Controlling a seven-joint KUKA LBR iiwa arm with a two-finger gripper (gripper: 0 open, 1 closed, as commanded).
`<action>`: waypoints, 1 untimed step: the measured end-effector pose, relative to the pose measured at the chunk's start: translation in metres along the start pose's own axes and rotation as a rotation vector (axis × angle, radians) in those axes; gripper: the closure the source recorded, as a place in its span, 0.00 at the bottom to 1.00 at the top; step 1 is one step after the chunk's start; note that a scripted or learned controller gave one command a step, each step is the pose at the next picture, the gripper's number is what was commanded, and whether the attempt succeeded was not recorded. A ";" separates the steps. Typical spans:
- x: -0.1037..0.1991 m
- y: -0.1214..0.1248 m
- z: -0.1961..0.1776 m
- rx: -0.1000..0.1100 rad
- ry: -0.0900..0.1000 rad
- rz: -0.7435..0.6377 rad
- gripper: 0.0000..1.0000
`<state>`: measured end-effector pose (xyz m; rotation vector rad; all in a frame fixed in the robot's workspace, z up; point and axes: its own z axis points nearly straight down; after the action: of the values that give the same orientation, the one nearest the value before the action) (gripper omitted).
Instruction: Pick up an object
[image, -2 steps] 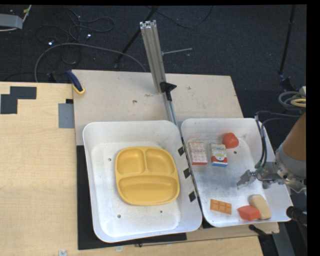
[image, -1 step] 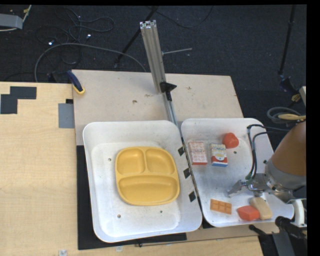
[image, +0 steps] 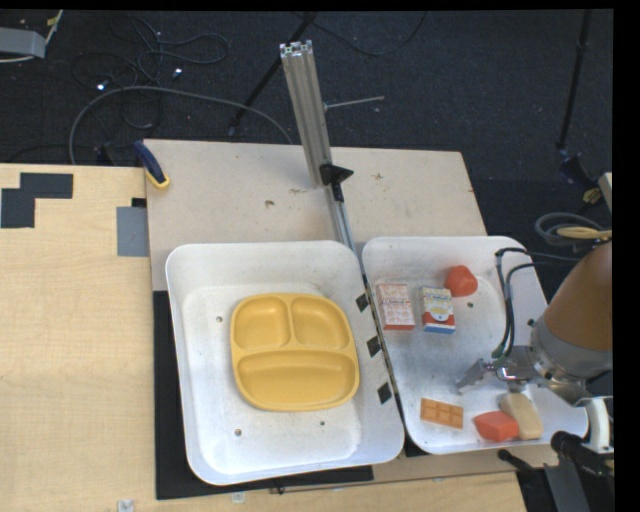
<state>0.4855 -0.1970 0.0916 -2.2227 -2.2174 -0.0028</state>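
Red block (image: 495, 427), tan piece (image: 521, 414) and cracker (image: 442, 412) just beside tool (image: 478, 374), grip state unclear

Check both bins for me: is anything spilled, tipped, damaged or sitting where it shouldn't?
Nothing stands out. The yellow three-compartment plastic tray lies flat in the left white bin. In the right white bin, the two small cartons, red round piece and orange cracker-like block lie apart, with no spill visible.
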 end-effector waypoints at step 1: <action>0.001 0.002 -0.011 -0.003 0.004 0.002 1.00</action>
<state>0.4871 -0.1961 0.1025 -2.2243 -2.2149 -0.0100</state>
